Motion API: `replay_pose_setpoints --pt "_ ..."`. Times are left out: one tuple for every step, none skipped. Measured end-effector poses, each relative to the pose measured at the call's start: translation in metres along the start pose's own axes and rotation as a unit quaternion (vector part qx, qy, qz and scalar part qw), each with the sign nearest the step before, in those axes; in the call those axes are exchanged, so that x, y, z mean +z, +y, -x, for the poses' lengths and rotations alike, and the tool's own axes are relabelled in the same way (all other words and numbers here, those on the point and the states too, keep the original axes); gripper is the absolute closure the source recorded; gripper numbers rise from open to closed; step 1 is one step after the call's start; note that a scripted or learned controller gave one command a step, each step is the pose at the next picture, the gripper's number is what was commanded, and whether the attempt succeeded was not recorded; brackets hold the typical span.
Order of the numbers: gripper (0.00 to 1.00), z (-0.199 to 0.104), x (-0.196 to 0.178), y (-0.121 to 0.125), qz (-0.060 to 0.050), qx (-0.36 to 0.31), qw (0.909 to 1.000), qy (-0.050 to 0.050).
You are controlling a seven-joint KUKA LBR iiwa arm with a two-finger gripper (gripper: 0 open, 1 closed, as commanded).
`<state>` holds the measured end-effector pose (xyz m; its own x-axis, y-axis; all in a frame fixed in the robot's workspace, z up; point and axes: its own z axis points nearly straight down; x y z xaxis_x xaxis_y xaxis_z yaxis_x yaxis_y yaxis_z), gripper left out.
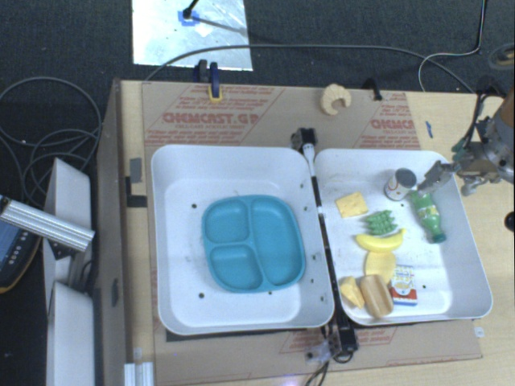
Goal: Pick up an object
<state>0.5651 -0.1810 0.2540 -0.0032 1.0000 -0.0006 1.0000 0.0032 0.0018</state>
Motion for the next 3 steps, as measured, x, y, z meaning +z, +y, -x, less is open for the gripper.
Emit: replay_pose_setpoints --pt "0.00 -0.053 0.129 0.003 -0.002 0.000 1.0000 0.001" --pt "0.00 -0.059 0.164 -0.029 0.009 0.001 1.0000 -0.004" --pt "0.00 -0.078 0.164 -0.039 0.010 0.001 0.9999 -0.004"
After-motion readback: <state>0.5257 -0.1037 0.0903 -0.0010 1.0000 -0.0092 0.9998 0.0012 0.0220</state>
